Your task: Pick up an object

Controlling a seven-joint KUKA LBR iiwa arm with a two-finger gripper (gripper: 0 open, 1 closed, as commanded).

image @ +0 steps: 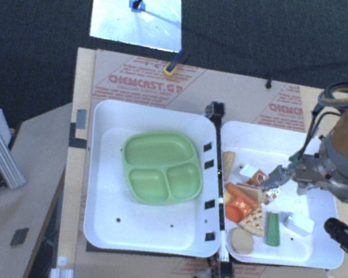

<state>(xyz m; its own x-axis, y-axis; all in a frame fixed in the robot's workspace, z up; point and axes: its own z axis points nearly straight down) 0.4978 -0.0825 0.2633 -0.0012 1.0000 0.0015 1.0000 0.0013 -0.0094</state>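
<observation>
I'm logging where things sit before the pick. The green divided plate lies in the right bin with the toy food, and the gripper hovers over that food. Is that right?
Not quite. The camera view shows the green divided plate alone in the left bin. The toy food lies in the right bin, and the gripper does hover over that food.

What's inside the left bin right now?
The left bin holds one green three-compartment tray, compartments bare. Small dark marks dot the bin floor around it. Whatever is beneath the tray is covered.
</observation>
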